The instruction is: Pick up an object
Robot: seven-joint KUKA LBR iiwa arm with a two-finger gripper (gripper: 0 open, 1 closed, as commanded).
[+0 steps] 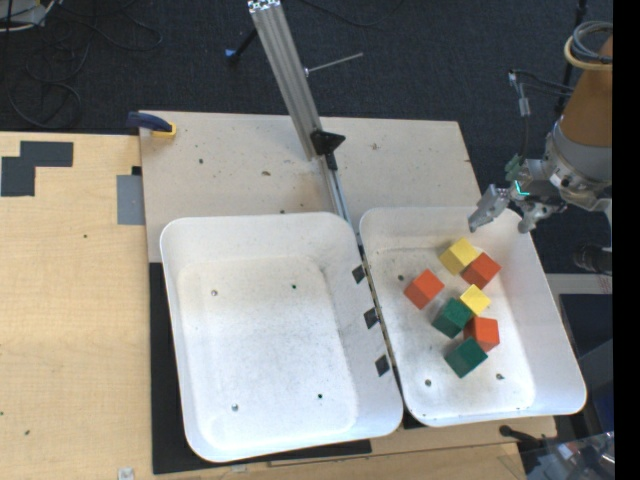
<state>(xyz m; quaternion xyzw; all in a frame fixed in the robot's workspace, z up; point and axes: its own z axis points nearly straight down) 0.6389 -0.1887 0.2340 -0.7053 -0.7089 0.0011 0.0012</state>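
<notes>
We record, from left to right, the left bin (260,328) at the bench's front, the right bin (540,368) holding yellow, red and green blocks (462,293) clustered toward its back right, and the end effector (507,211) spread wide above that bin's back rim, pinching nothing.

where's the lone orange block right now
The orange block lies in the right bin, toward its left side, just left of the cluster and up-left of a green block.
</notes>
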